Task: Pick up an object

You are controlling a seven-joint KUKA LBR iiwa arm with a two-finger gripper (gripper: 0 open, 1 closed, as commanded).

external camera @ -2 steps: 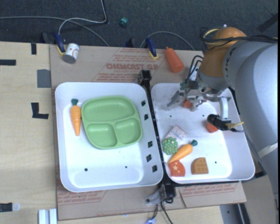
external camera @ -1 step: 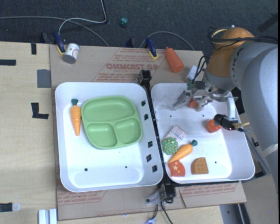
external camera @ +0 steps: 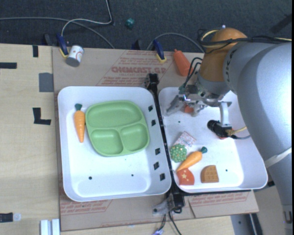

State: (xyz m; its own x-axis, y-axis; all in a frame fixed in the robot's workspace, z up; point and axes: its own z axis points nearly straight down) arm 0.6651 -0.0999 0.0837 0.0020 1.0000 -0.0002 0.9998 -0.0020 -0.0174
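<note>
Leftmost, left bin point(external camera: 68, 146): carrot point(external camera: 79, 123) lies beside the green tray point(external camera: 118, 127), near its left edge. Right bin point(external camera: 245, 165), front area: green ball point(external camera: 178, 153), second carrot point(external camera: 192, 159), red piece point(external camera: 185, 177), waffle point(external camera: 209, 174), small packet point(external camera: 186, 139) just behind the ball. My tool point(external camera: 186, 104) is low at that bin's back left, by a small red thing point(external camera: 188, 108). Can't tell if the tool's apart or together, nor if it's touching that thing. Third carrot point(external camera: 182, 62) on the bench behind the bin.
</note>
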